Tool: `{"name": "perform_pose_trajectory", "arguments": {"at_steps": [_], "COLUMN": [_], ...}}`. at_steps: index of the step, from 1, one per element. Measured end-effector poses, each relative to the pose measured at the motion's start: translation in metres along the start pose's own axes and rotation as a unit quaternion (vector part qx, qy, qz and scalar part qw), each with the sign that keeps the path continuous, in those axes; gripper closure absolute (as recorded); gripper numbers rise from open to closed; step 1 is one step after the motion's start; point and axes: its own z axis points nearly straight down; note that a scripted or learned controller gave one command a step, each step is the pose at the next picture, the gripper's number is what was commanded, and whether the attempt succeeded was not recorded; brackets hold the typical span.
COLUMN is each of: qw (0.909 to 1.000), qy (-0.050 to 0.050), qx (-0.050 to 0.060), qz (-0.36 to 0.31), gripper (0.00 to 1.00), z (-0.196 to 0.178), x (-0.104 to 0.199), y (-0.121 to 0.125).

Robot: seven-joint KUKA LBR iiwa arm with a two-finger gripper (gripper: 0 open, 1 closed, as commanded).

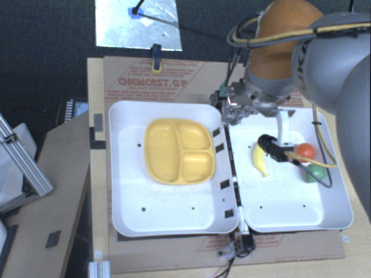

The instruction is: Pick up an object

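Silver aluminium rail [23,161] at far left, off the table [69,172]. Brown cardboard sheet [156,80] with red lettering lies under both bins. Dark carpet-like floor [46,28] behind, with a shiny foil square [136,16] at 12 o'clock.

Left bin [124,213], white, holds a yellow three-section plate [178,151] lying flat at its centre, big section toward 9 o'clock. Black clips [219,148] sit along the seam between the bins.

Gripper [229,113] hangs over that seam, at the 10 o'clock corner of the right bin [290,213]. Can't tell how wide it is or whether it has hold of anything.

In the right bin, a yellow banana [259,160] lies flat, left of centre. Its long axis runs roughly 12 to 6, curved, lower tip toward 5 o'clock. Orange-red ball [305,152] is at the banana's 3 o'clock, apart from it. Green object [316,172] is just beside the ball at its 5 o'clock, partly hidden. Grey arm [342,68] covers the bin's 1 o'clock corner.
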Motion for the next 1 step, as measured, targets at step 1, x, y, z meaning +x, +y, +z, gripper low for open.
{"name": "perform_pose_trajectory", "arguments": {"at_steps": [1], "qw": [1.0000], "qy": [0.000], "qx": [0.002], "qz": [0.000], "gripper": [1.00], "z": [0.0214], "x": [0.0510], "y": [0.0042]}}
